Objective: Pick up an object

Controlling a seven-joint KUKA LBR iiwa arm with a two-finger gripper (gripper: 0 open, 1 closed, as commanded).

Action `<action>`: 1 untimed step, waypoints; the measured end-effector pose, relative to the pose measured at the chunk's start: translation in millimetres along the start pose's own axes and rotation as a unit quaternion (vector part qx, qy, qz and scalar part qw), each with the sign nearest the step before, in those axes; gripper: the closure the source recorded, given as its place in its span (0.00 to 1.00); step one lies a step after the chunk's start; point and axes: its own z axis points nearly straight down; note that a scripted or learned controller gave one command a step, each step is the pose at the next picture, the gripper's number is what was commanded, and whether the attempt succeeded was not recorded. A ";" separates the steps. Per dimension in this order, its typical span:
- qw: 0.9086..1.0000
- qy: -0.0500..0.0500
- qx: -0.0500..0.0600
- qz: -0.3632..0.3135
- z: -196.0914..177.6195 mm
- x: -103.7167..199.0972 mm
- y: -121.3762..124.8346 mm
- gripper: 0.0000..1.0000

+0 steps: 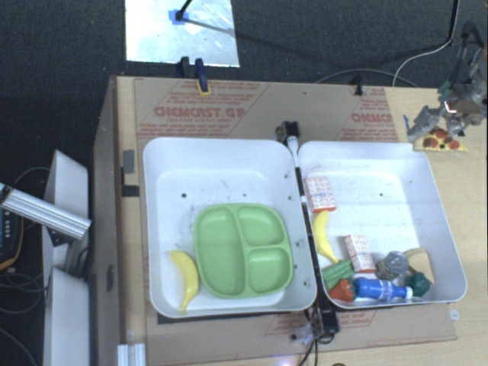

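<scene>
My gripper point(436, 128) hangs at the far right, above the back right corner of the right bin point(427, 174). A small orange wedge with red dots, like a toy pizza slice point(444, 139), sits at its fingertips, and the fingers look shut on it. In the right bin lie a red-and-white box point(319, 193), a yellow banana point(324, 236), a small carton point(358, 252), a green piece point(336, 271), a blue bottle point(381, 289) and a silvery object point(395, 264). The left bin point(164, 174) holds a green divided plate point(244, 250) and a second banana point(185, 277).
The objects in the right bin crowd its front edge, against the divider between the bins point(303, 212). A cable point(396, 71) runs across the bench behind the right bin. A shiny sheet point(183, 21) lies on the floor at the back.
</scene>
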 end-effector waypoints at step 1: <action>1.000 -0.001 -0.002 -0.002 -11.2 -0.2 0.9 1.00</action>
